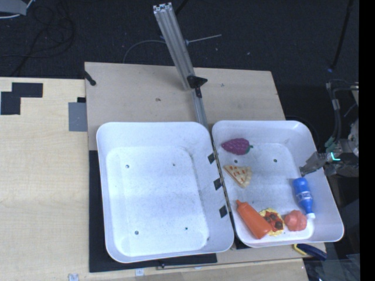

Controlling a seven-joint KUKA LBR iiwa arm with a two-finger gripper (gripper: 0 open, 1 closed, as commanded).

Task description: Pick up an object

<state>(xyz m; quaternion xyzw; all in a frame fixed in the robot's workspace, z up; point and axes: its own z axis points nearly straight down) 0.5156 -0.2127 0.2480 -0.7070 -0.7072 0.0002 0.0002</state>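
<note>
gripper (319, 163): dark grey | small green light | grey cables above

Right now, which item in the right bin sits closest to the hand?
The blue bottle, just below-left of the hand at the bin's right wall; the purple piece, waffle wedge and orange carrot lie farther left.

A single fixed camera hangs above the pale wooden bench (176, 92) and looks down on it at a slant, so the far edge of the bench sits toward the top of the frame and the dark floor with its cables lies beyond it. It stands far enough back to take in both shallow white plastic bins, the left bin (111, 157) and the right bin (304, 133), whole and side by side. The light wood-grain tabletop (41, 186) runs off the left edge.
</note>
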